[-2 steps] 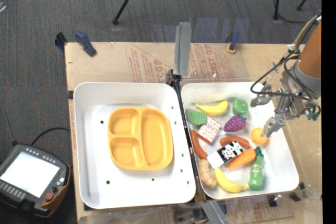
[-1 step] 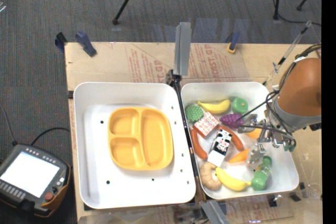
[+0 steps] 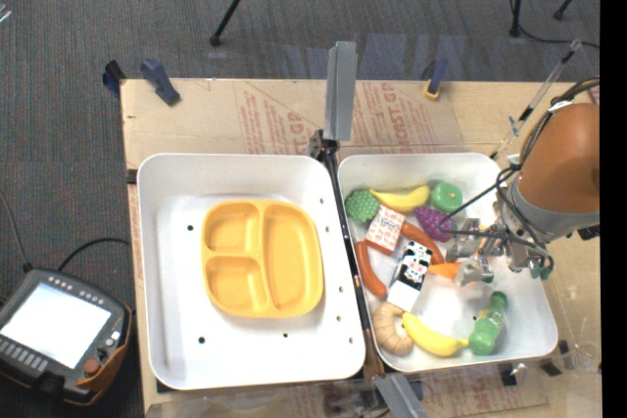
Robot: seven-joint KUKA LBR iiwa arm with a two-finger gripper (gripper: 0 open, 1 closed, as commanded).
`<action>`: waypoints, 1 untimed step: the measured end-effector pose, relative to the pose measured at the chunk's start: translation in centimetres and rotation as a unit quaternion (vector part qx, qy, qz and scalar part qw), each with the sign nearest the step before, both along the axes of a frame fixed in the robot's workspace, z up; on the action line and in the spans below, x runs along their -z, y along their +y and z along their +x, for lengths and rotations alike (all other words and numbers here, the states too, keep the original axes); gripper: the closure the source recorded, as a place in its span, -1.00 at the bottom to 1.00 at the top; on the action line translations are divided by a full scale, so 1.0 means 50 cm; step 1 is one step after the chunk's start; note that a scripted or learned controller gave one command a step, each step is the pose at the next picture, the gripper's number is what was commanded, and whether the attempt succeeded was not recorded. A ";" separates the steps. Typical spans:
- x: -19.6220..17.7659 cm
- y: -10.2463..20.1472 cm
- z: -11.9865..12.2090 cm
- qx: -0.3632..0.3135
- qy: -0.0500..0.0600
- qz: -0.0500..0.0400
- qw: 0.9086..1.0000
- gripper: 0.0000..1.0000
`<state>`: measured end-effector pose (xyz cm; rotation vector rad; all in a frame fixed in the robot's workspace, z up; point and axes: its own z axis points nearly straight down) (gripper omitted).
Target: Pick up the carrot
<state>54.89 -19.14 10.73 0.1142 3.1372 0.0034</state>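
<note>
Over right bin (image 3: 534, 210), hand (image 3: 477, 266) low, touching carrot (image 3: 446, 269).

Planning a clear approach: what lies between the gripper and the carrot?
In the camera view, nothing: the gripper sits right beside the carrot, whose orange tip pokes out next to the black-and-white carton.

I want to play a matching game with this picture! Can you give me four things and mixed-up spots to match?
Things:
1. yellow tray
2. green bottle
3. green apple
4. hot dog

Spots:
A. right bin, far side
B. left bin
C. right bin, near corner on the arm's side
D. right bin, beside the wall next to the left bin

Pairs: 1-B, 2-C, 3-A, 4-D
</note>
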 end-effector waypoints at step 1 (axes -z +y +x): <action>0.031 0.097 -0.092 0.076 -0.004 -0.002 0.997 1.00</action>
